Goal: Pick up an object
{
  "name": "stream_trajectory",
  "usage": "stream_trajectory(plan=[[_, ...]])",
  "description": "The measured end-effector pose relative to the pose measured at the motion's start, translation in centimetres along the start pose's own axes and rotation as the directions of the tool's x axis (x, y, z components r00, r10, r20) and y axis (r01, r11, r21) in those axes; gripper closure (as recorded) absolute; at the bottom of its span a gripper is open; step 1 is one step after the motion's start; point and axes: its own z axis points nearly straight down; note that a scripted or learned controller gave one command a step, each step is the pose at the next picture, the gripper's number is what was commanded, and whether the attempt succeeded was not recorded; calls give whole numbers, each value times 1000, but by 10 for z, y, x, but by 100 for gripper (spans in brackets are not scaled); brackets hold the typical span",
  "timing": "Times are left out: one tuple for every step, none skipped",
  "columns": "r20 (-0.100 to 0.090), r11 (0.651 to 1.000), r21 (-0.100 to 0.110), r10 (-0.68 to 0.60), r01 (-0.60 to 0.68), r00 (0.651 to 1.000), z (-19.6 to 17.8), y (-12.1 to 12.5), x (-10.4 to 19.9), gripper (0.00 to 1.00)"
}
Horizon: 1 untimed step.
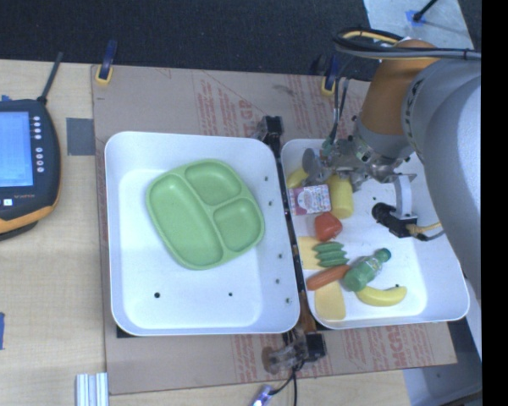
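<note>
Gripper (333, 161) sits low over the far left corner of the right bin (444, 299); grip state cannot be determined. Nearest in that bin lie a banana (381, 295) and green bottle (365, 268), then carrot (326, 278), red tomato (327, 225), pink packet (311, 200). Left bin (131, 227) carries a green divided plate (205, 213)

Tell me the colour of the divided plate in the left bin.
Light green. The divided plate shows plainly in the camera view, lying in the left bin.
</note>
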Motion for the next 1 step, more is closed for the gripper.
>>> stream_trajectory(plan=[[10,1000,-5,1,-1,1000,-13,1,-5,100]])
